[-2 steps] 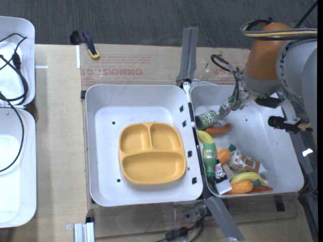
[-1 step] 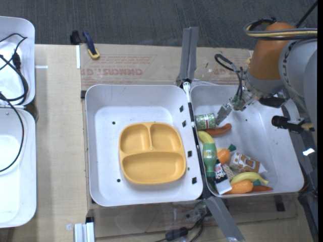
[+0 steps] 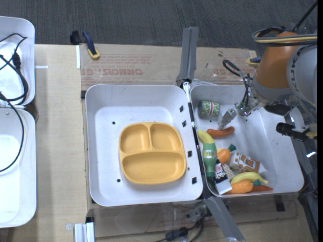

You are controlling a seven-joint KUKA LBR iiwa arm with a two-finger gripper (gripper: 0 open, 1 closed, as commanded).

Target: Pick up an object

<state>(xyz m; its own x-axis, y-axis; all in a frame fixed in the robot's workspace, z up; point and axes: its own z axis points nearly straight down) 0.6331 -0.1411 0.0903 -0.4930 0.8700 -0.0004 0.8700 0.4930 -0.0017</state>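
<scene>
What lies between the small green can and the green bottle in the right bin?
In the camera view, a yellow banana lies between the green can and the green bottle, close to the bottle's top, with bare white bin floor above it.

**Arm reached in from the right, gripper lowered**

The arm (image 3: pixel 298 69) is seen at the right edge of the view, its grey body bent downward and leftward. The orange band (image 3: pixel 275 64) is shown just above the wrist, with dark cables looped beside it. The gripper (image 3: pixel 228 117) is extended down and to the left from the wrist, at a slant. Its fingers are too small and blurred for their spacing to be judged.
</scene>
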